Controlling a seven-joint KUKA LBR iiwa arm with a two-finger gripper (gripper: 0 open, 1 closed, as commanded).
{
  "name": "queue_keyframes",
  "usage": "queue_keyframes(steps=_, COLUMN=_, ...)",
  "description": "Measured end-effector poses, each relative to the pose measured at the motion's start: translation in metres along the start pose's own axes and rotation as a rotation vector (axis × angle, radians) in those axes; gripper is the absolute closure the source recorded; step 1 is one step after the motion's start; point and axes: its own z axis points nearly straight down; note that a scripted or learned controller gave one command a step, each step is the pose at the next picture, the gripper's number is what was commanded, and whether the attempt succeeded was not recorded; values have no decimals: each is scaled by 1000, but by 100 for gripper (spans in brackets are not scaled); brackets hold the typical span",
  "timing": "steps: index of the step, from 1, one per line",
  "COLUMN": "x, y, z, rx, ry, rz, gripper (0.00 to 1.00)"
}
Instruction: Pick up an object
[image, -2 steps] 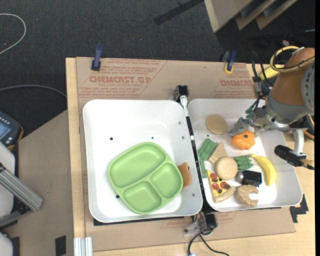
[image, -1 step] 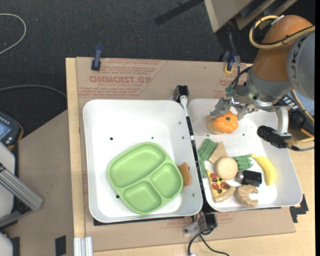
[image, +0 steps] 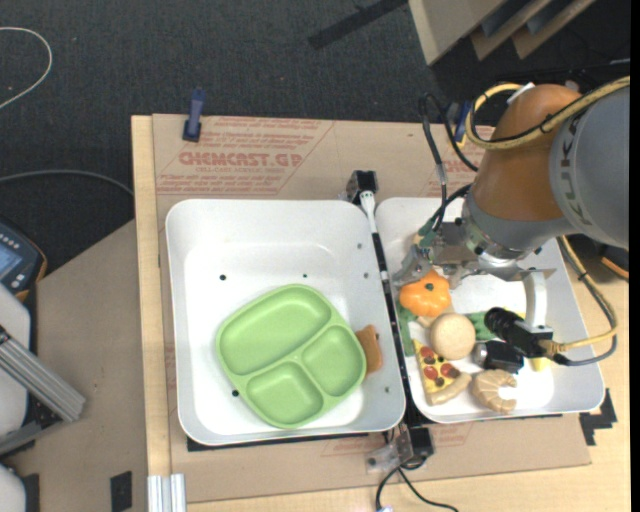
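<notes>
my gripper (image: 430, 268) is low over the far left part of the right bin (image: 572, 398), just above an orange toy pumpkin (image: 425, 296). my own wrist covers it from the camera, so i cannot tell if it is wide or narrow. from the pumpkin toward the near edge lie a beige ball (image: 452, 335), a toy pizza slice (image: 438, 373) and a pale bread-like piece (image: 496, 391) (they are crowded, and the ball touches the pizza slice). the near right corner of this bin shows bare white bottom. the wall between the two bins is just beside the pumpkin, so the room on that side is small. the left bin (image: 200, 250) holds a green divided plate (image: 288, 352) in its near half, with a small brown piece (image: 371, 348) at the plate's right rim; its far half is open white surface. both bins sit on a brown sheet with red print (image: 240, 150). a blue clip (image: 193, 115) is at the sheet's far edge, and dark carpet (image: 100, 60) lies around the bench.
</notes>
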Motion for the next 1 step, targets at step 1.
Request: queue_keyframes(steps=1, x=77, y=-24, z=0, rx=-2, ry=1, rz=-4, gripper=100)
